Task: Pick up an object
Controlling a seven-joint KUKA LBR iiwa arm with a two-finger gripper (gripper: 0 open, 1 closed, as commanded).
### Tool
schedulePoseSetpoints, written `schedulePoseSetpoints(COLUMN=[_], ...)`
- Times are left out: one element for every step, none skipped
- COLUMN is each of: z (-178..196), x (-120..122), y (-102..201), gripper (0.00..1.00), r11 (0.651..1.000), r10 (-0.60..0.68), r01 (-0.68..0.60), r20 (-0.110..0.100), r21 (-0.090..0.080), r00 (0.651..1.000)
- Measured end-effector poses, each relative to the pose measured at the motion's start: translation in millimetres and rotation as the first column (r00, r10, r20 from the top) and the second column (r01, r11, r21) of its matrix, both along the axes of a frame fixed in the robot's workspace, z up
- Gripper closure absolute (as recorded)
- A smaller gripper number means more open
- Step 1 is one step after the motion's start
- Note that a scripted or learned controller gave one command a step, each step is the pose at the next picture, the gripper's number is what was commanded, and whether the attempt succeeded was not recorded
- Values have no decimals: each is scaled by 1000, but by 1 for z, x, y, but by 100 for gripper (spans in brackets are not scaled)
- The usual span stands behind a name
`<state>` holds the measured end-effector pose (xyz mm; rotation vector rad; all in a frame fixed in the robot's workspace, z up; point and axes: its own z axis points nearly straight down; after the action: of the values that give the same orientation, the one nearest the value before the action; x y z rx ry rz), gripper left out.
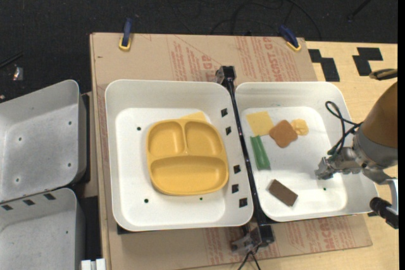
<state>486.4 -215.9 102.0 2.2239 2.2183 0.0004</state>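
Flat dark-brown rectangular block point(282, 192)

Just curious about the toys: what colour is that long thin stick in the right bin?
Green. The stick lies near the bin's left wall, clearest in the camera view.

The arm point(380, 129) comes in low from the right, orange band uppermost, its tool point(327, 169) pointing left and down, tip hard to make out.

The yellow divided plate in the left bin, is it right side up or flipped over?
Right side up. The yellow divided plate lies flat in the left bin with its three hollow compartments and raised dividers facing the camera.
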Motion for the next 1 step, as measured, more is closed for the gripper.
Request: schedulePoseSetpoints(z=[43], x=[5], y=[0], gripper=[100], r11=[1000], r10=[5], r01=[-5], r20=[4], r21=[-2], r00=[1000])
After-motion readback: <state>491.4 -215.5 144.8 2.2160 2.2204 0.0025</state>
